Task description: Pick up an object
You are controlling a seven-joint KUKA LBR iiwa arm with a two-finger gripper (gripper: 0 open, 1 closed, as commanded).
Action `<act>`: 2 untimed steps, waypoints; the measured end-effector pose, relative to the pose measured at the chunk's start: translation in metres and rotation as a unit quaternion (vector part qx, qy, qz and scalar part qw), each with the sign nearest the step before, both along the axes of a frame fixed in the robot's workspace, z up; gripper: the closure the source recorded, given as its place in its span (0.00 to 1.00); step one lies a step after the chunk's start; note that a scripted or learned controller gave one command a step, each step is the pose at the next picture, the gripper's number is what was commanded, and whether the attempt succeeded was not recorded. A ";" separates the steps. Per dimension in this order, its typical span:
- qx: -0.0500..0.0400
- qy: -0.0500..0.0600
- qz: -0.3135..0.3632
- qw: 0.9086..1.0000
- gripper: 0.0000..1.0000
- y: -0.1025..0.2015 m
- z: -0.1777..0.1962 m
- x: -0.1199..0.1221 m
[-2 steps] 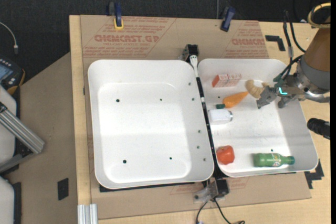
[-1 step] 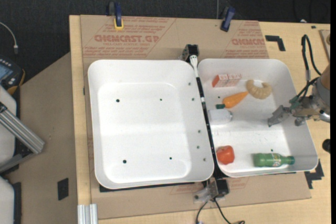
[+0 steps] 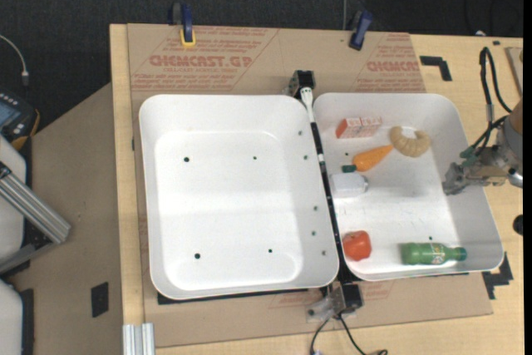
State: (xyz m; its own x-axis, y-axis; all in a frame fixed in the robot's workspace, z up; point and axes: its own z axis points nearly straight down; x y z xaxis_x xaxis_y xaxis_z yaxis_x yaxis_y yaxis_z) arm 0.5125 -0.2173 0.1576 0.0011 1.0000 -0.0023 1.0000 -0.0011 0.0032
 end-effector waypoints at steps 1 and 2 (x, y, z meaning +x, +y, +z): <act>0.001 0.000 0.004 1.000 1.00 0.060 -0.003 0.024; 0.002 0.002 0.001 1.000 1.00 0.065 -0.077 0.041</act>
State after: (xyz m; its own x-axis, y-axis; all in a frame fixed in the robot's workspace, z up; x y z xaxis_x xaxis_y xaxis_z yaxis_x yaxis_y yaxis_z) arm 0.5531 -0.1521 0.0811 -0.0012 1.0000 0.0008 1.0000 0.0012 -0.0012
